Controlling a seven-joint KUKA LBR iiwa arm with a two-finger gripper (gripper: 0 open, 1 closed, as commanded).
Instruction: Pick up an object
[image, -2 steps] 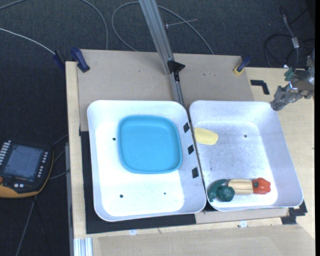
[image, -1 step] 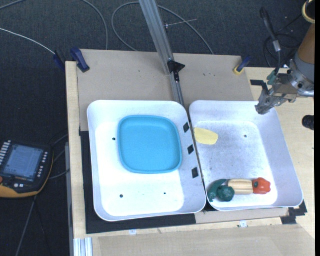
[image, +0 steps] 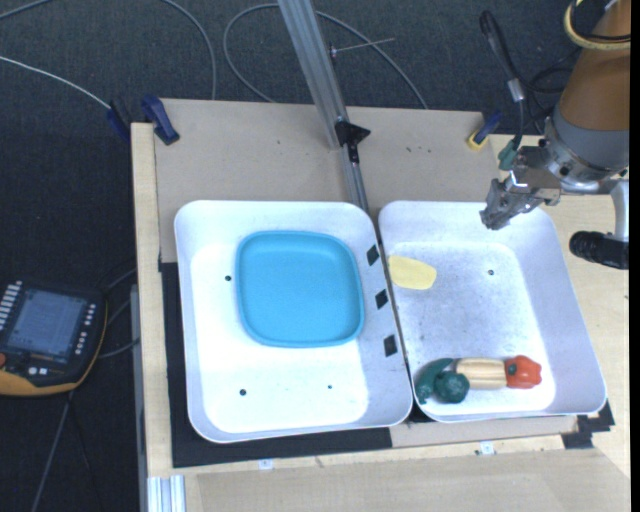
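Hovering over the far rim of the right bin: the gripper, grip state too small to tell, nothing visibly held. Lying near the bin's near edge, well apart: a toy, long axis running left to right. Closer, sitting leftward: a yellow piece.

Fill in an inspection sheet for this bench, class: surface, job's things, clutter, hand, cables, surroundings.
Surface: bench bears left bin and right bin, side by side.
Job's things: blue tray in left bin; yellow piece at right bin's upper left; green, tan and red toy along its near wall.
Clutter: nothing seen.
Hand: hand over right bin's far rim, nothing seen in it.
Cables: grey cables looped on floor beyond bench.
Surroundings: dark carpet; pendant on floor at left; blue clamp.
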